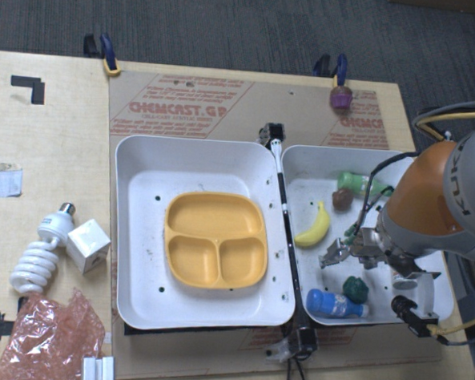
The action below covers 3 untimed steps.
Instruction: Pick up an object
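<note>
The right bin (303, 167) holds a yellow banana (314, 227), a light green item (352, 182), a small brown lump (343, 199), a dark green lump (356, 290) and a blue bottle (335, 304) lying on its side at the near wall. My gripper (335, 253) hangs low over the middle of this bin, just right of the banana and above the dark green lump. Nothing shows held in it. The grey wrist and orange band hide the bin's right part.
The left bin (131, 219) carries a yellow divided plate (216, 240). Outside the bins, to the left, lie a spiral light bulb (41, 253), a white cube (88, 244) and crumpled pink plastic (48, 338). A purple object (341, 97) sits on the board behind.
</note>
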Each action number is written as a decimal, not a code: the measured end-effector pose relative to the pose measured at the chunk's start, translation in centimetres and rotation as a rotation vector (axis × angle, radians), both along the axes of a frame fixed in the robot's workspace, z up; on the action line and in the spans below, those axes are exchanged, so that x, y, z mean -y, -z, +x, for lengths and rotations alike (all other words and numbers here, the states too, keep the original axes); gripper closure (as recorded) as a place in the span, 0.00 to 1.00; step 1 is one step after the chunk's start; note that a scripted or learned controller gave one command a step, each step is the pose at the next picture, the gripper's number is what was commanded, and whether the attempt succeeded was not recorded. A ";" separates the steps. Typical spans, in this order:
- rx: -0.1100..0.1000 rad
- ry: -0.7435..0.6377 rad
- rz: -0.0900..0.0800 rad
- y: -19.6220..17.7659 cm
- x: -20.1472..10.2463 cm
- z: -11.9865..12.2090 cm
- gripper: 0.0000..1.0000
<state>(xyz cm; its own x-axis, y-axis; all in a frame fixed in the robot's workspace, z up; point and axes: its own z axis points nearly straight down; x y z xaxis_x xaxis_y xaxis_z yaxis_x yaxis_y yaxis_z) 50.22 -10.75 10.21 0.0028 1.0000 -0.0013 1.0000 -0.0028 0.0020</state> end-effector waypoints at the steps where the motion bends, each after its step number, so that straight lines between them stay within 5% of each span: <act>1: -0.002 -0.001 0.001 1.0 -1.5 -2.5 0.00; 3: -0.003 -0.001 0.002 1.0 -1.4 -2.5 0.00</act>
